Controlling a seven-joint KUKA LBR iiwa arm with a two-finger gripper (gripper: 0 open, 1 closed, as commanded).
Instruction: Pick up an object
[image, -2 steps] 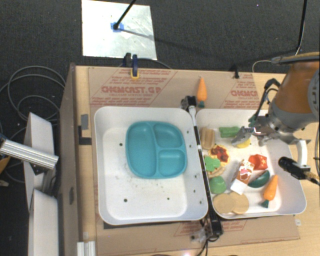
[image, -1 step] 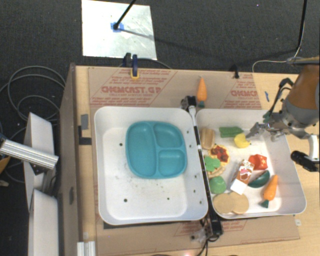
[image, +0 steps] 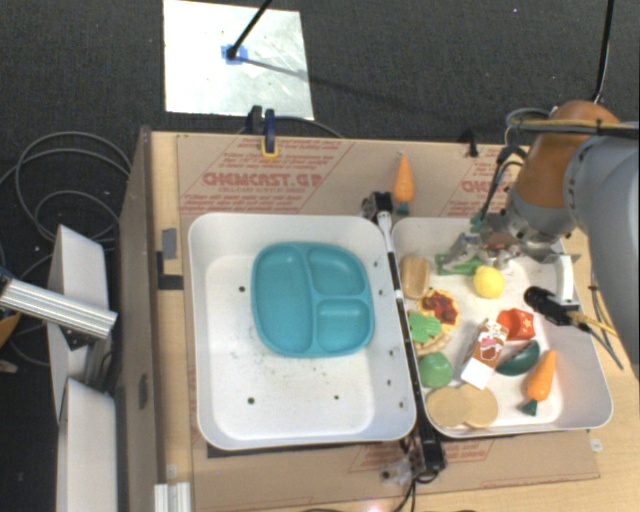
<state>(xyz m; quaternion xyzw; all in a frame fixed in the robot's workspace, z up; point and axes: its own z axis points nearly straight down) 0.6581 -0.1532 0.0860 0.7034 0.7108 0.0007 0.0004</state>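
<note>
Arm: grey KUKA arm with orange band (image: 570, 150) reached in from the right over the right-hand shallow white bin (image: 590, 405), presumably to work the toy pile there.
Gripper: two-finger gripper (image: 492, 243) hung low at the bin's far edge, just above the small round yellow plastic ball (image: 488, 282); how far it was open, and whether it gripped anything, could not be told.
Likely target: the ball, judged by nearness; smooth, bright, lemon-sized in look, lying free among toy foods beside a green piece (image: 458, 266).
Left bin: held a teal sectioned plastic tray (image: 311, 298), apart from the action.
</note>
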